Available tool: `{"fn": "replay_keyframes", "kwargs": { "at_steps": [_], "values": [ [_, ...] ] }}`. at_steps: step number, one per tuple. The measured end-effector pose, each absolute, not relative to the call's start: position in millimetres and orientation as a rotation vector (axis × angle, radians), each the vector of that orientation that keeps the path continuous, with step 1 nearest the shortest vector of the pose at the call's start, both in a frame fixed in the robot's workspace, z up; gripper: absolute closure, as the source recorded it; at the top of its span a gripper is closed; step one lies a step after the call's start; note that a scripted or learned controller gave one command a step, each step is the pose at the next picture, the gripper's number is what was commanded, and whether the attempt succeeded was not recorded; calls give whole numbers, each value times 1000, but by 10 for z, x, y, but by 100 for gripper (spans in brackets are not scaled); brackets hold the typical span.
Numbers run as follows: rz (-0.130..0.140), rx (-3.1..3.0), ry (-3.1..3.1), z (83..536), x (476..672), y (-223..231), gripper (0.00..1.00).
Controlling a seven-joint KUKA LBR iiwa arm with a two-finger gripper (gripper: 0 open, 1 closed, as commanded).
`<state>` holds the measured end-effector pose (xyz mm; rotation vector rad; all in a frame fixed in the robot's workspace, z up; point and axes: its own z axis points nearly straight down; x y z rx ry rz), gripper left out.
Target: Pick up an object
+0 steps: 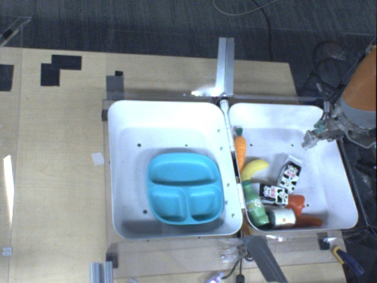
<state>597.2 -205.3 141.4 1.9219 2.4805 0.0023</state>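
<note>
Left of end effector (pixel 315 133), banana (pixel 254 168)

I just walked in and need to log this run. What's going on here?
A grey robot arm with an orange band reaches in from the right, its two-finger gripper over the right white bin, holding nothing. A carrot, banana, bottles and dice lie clustered in that bin. A blue divided plate sits in the left white bin.

One fixed camera looks down at a slant from above the bench (pixel 53 175). It stands far enough back to take in both bins: the left bin (pixel 121 158) sits mid-frame, the right bin (pixel 336 175) right of centre. Dark floor (pixel 118 10) crosses the top of the frame.
</note>
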Motion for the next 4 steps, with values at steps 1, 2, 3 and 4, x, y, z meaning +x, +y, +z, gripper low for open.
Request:
{"fn": "replay_keyframes", "kwargs": {
  "at_steps": [1, 2, 3, 4],
  "values": [
    [2, 1922, 2481, 1413, 5972, -2051, 0],
    [10, 2115, 2309, 892, 5241, -1731, 0],
    [1, 2449, 1967, 961, 5749, -869, 0],
    [9, 2150, 2282, 919, 5136, -956, 0]
  ]
}}
